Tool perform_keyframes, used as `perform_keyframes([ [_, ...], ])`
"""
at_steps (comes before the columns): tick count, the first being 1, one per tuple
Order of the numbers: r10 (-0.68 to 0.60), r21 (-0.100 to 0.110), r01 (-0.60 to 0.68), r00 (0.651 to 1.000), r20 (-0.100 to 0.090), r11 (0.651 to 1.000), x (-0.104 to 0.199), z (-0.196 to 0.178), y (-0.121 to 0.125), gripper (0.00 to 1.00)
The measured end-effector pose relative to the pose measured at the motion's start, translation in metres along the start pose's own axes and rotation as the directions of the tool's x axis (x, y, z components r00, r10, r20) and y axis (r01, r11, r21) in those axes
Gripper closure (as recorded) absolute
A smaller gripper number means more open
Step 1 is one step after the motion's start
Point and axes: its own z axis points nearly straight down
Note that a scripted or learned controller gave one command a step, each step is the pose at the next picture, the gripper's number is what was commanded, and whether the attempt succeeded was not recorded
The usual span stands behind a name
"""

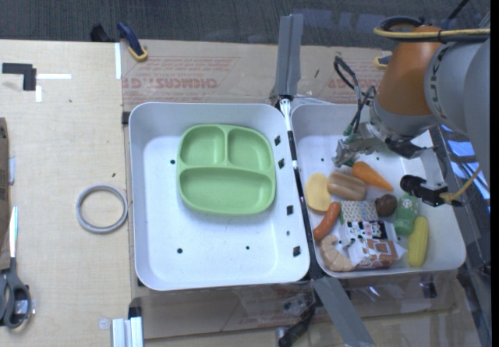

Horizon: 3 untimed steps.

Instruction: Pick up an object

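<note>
Scissors lay nearest the lens, at the bench's lower left edge, well apart from anything I was after. My claw hung low in the right bin, near its far wall, just above the carrot and the hot dog bun. Whether my fingers stood wide or narrow I could not tell; the wrist and cabling crowded over them, and nothing showed plainly between them, so I claimed no hold.

Nearest to me, the carrot lay slanted, its thick end toward my claw; I judged it the likeliest thing to take, since it sat at the pile's top edge with bare floor behind it. The bun touched it on the near side. Beside the bun lay a yellow slice, and below it a sausage. A dark plum, a green piece and a corn cob ran along the right side, with a printed packet at the front wall. They lay heaped close, as tipped toys do, so a clean grip seemed doubtful.

Across the divider, the left bin bore a green tray, set flat, as if to receive things. A tape ring lay on the bench farther left.
</note>
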Motion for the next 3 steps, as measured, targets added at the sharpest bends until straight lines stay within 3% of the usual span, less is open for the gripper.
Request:
perform_keyframes([
  [1, 0.0, 0.0, 0.0, 1.0, 0.0, 1.0, 0.0, 0.0, 0.0, 0.0],
  [2, 0.004, 0.0, -0.004, 1.0, 0.001, 1.0, -0.0018, -0.009, -0.0003, 1.0],
  [3, 0.004, 0.0, -0.004, 1.0, 0.001, 1.0, -0.0017, -0.009, -0.0004, 0.0],
])
